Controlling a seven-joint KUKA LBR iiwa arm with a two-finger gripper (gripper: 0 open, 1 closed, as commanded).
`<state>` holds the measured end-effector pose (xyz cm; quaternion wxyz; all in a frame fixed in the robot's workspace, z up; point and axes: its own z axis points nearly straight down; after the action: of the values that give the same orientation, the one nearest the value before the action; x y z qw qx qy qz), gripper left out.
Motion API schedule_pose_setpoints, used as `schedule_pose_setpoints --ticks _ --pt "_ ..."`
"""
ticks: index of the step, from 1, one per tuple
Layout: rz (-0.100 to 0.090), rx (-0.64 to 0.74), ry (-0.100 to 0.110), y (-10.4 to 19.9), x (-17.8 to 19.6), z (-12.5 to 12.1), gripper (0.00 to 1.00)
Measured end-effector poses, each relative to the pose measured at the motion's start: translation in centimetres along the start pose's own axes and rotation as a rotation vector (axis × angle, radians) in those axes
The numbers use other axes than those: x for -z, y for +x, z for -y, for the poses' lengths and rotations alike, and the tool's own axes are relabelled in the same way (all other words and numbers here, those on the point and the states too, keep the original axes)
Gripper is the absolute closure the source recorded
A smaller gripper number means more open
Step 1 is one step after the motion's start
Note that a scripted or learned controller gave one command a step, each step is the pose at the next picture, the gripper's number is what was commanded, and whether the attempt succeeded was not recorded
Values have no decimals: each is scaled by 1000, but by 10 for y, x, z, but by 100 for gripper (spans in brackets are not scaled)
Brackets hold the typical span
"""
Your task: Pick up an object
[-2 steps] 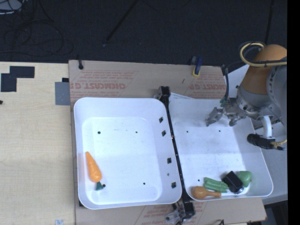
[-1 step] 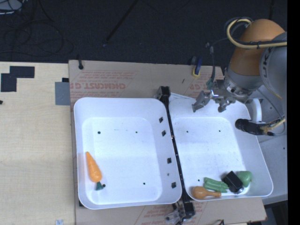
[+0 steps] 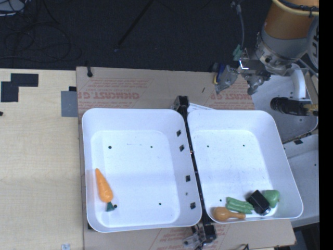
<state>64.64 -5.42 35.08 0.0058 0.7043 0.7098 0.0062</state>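
I'd approach slowly | gripper point(image 3: 238, 83) beyond right bin point(image 3: 281, 139), finger state unclear | drop squarely onto carrot point(image 3: 103, 186)

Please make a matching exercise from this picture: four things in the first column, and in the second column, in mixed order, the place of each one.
Things:
1. carrot
2. black block
3. hand
4. tan pear-shaped toy

Places:
A. above the cardboard, behind the right bin
B. near corner of the right bin, lying on the green toys
C. left bin, by its left wall
D. right bin, at its near wall, left of the green pod

Pairs: 1-C, 2-B, 3-A, 4-D
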Motion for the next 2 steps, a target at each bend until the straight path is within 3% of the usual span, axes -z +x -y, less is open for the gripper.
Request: schedule_pose_setpoints --ticks 1,2 --pt "2 -2 20 -3 -1 2 100" --pt "1 -13 29 -43 -78 35 100"
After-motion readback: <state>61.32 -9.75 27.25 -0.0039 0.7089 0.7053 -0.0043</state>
